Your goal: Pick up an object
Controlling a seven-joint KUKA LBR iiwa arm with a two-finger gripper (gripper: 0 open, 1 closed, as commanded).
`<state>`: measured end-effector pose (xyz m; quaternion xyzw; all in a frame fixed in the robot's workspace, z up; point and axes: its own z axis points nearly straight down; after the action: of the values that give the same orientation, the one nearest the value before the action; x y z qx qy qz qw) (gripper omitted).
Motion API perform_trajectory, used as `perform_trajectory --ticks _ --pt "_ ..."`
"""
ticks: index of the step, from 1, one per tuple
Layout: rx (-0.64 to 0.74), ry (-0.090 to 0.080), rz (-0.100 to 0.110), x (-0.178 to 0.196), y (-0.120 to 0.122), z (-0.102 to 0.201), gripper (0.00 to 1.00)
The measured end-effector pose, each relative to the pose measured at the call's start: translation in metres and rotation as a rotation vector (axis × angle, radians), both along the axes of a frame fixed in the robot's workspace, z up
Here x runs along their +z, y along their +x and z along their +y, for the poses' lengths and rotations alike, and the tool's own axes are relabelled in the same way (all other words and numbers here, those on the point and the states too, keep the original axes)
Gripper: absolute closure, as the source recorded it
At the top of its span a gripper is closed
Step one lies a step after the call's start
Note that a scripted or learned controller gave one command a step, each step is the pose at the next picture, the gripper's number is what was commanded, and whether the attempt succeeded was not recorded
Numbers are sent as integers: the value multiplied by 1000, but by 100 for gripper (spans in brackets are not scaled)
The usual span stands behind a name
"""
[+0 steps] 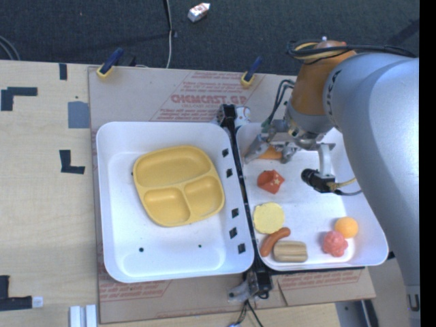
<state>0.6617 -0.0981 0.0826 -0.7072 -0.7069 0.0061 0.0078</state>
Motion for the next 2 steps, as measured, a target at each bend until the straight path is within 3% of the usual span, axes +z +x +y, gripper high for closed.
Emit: perform_trajectory --ticks 2 --pt "-1 0 6 0 2 0 0"
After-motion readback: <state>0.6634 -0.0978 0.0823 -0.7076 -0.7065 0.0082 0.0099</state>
